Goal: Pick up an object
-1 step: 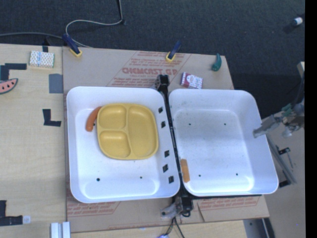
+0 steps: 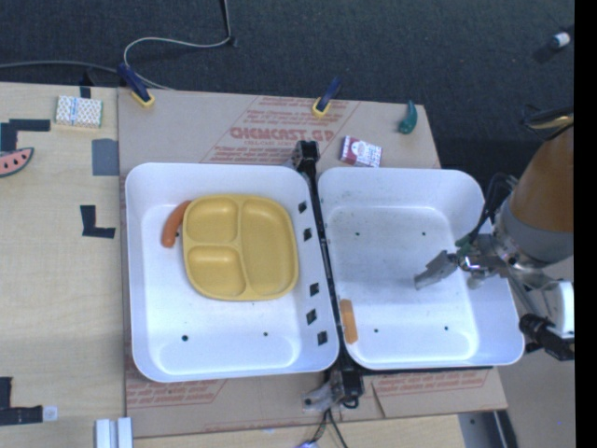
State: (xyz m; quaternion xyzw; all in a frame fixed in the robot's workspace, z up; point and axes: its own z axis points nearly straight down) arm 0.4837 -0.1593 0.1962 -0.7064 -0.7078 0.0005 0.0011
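Observation:
My gripper [image 2: 431, 274] hangs over the right side of the right bin [image 2: 401, 187], pointing left toward the bin's middle, with nothing seen in it. A small orange piece [image 2: 348, 320] lies at the right bin's lower left edge, well left of the gripper. In the left bin [image 2: 149, 278] a yellow divided plate [image 2: 240, 247] lies flat. An orange sausage-shaped thing [image 2: 172, 224] rests against the plate's left rim.
A black divider with clips [image 2: 314, 250] runs between the two bins. On the cardboard behind them lie a small red-and-white packet [image 2: 359, 151], a yellow clamp [image 2: 326, 101] and a teal clip [image 2: 409, 118]. The arm's orange band [image 2: 548, 189] stands at the right.

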